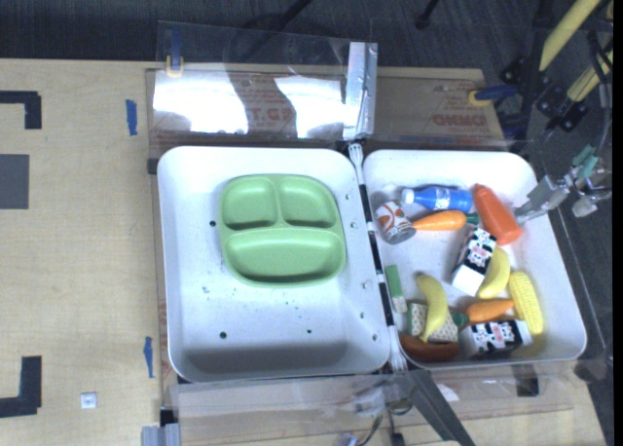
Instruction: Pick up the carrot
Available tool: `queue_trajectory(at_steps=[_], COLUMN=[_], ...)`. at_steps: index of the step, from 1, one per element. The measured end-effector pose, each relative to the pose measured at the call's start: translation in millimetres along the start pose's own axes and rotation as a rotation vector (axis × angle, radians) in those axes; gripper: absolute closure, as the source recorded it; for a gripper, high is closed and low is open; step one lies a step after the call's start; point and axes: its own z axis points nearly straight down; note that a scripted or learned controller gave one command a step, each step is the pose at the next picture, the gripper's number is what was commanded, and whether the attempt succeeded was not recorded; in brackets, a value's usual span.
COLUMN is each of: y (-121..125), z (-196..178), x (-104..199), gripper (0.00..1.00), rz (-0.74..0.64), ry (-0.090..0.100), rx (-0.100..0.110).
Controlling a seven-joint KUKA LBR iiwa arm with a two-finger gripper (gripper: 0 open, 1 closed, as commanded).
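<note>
The carrot (440, 222) is orange and tapered. It lies on its side in the upper middle of the right bin (565, 283), just below a blue bottle (435, 199) and right of a small red-and-white can (392, 221). My gripper (541, 203) is at the right bin's upper right rim, about a hand's width right of the carrot and clear of it. A red-orange sausage-like piece (497, 214) lies between the gripper and the carrot.
The right bin also holds a black-and-white carton (475, 253), two bananas (434, 303) (496, 275), a corn cob (527, 301), another orange piece (490, 310) and a cow-patterned carton (498, 336). A green divided plate (282, 228) sits in the left bin (195, 317).
</note>
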Motion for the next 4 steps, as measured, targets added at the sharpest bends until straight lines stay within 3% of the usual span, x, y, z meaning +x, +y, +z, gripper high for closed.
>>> queue_trajectory(at_steps=[1,2,3,4], y=[57,109,133,135], z=[126,163,260,253], x=[-33,7,17,18], gripper=[0.0,0.0,0.0,1.0], rz=[-0.033,-0.109,-0.222,-0.221], ry=[0.003,0.002,-0.001,0.001], rx=[0.002,0.0,0.003,0.002])
